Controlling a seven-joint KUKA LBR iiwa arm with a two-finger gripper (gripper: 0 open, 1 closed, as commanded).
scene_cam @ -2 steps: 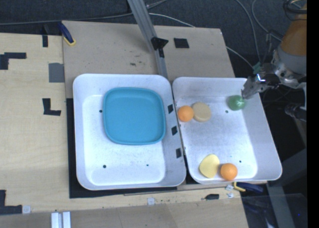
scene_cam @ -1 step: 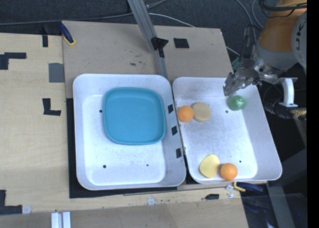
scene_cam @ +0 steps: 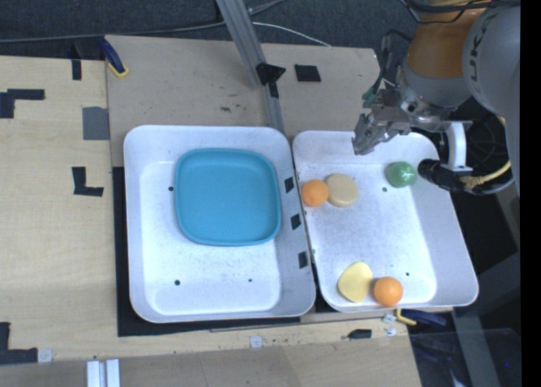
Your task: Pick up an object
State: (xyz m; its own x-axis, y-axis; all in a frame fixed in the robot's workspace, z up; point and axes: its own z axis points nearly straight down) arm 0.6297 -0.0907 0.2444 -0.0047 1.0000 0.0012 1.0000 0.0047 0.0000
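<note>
- The pincer (scene_cam: 370, 138) is hanging over the far edge of the right bin (scene_cam: 439, 246); nothing is sitting between its tips, though how wide it is gaping I cannot tell
- A green ball (scene_cam: 401, 174) is lying just beside it, towards the arm; a beige disc (scene_cam: 342, 190) and an orange ball (scene_cam: 314, 193) are sitting nearer the camera
- Going for the green ball looks best: centring over it; descending squarely; closing gently, since it is likely to roll

two white bins (scene_cam: 144, 208), one blue plate (scene_cam: 226, 196); two orange balls (scene_cam: 314, 193)
</note>
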